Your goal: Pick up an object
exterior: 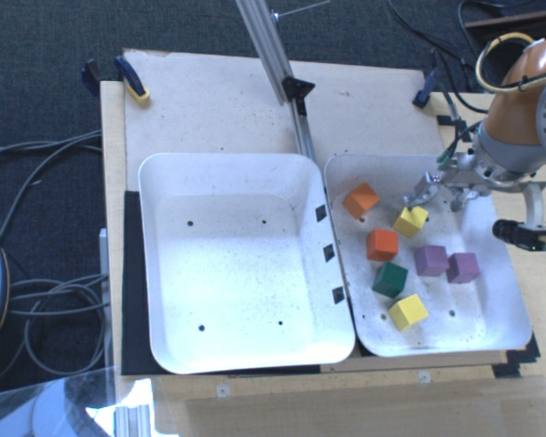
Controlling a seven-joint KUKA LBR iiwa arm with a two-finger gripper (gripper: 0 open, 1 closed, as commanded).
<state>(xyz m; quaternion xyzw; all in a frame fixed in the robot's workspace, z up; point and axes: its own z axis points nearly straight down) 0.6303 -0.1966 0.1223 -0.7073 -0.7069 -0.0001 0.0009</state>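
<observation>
7 blocks lay in the right bin (pixel 491 330). The hand (pixel 429 189) hovered just above the yellow block (pixel 411 219), apparently approaching; its grip I could not tell. Next: descend and clench.

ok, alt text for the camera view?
The gripper hovers just above a yellow cube in the right bin, which also holds two orange cubes, a green one, two purple ones and a second yellow one. The left bin sits alongside.
</observation>
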